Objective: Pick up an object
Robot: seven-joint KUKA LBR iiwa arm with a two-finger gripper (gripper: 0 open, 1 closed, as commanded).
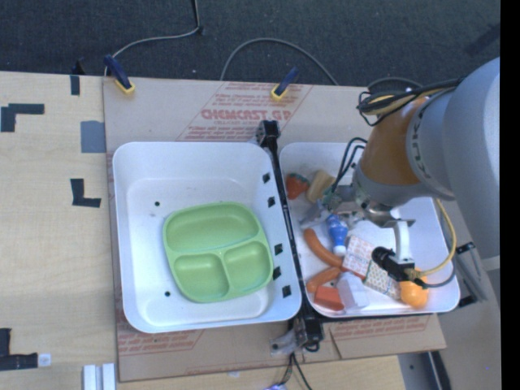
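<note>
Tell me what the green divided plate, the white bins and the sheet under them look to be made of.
Green divided plate: probably moulded plastic, matte to semi-gloss, with smooth rounded compartment ridges and uniform colour.
White bins, left and right: likely thin plastic, smooth with a slight sheen and rounded corners.
Sheet under them: cardboard by its look, flat brown and matte with red printed lettering.

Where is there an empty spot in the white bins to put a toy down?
The left white bin has bare floor between its back wall and the green three-part plastic plate, plus a strip along its left wall. The right white bin is crowded: small mixed toys, like a long orange sausage-shaped toy, lie under the grey arm, so room there is scarce.
</note>
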